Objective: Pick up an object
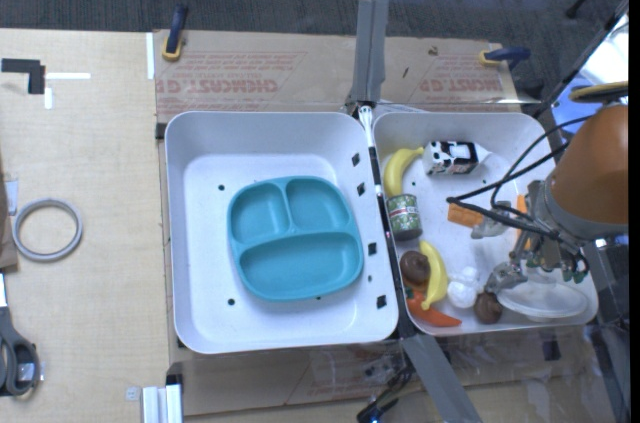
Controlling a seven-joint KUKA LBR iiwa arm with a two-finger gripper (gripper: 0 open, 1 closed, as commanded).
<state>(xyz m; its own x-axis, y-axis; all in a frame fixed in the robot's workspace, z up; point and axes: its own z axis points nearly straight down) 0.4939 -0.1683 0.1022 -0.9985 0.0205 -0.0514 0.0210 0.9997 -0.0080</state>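
**Where the claw hangs: right bin, lower right corner**

While the grey arm (600, 181) with its orange band reaches in from the right, the claw (535, 261) sits low over the right bin (500, 126), above a clear plastic lid or dish (545, 301) lying at the bin's lower right. Whether its fingers are apart or together cannot be told; nothing is seen between them. Black cables run across from the arm.

Right bin, items near the claw:
- brown round object (488, 308), just left of the clear dish
- white ball (462, 292), beside it
- orange carrot-like piece (433, 316), at the bottom edge
- yellow banana (435, 273) touching a dark brown object (413, 265)
- orange stick (470, 214), mid-bin

Right bin, farther items:
- small green-labelled can (404, 214), against the left wall
- second yellow banana (399, 167), above the can
- black-and-white cow toy (452, 157), near the top

Left bin (190, 211): blue divided plate (296, 238), centred.

Worktop (80, 161), far left: grey tape ring (46, 229); scissors (15, 359) at the lower edge.
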